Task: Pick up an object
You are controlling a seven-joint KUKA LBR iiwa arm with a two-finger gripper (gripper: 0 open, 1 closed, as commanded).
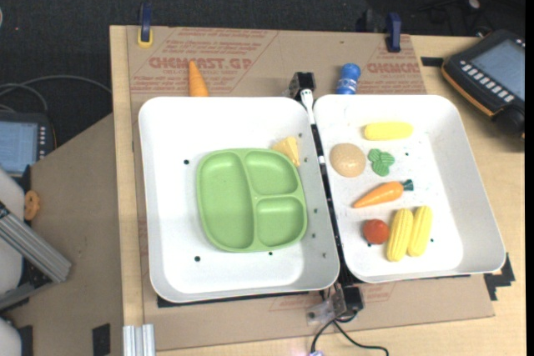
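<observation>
Toy foods are lying crowded in the right bin [467, 137]: the carrot [380, 194] beside the corn cobs [409, 232] and tomato [376, 231], so neighbours risk being nudged or a grasp missed.

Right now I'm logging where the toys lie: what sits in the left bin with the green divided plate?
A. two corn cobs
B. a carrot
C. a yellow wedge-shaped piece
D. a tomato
C: a yellow wedge-shaped piece lies at the green divided plate's upper right corner in the left bin.

Cardboard-topped bench [125, 179] — two white bins [167, 179] touching, side by side.
</observation>
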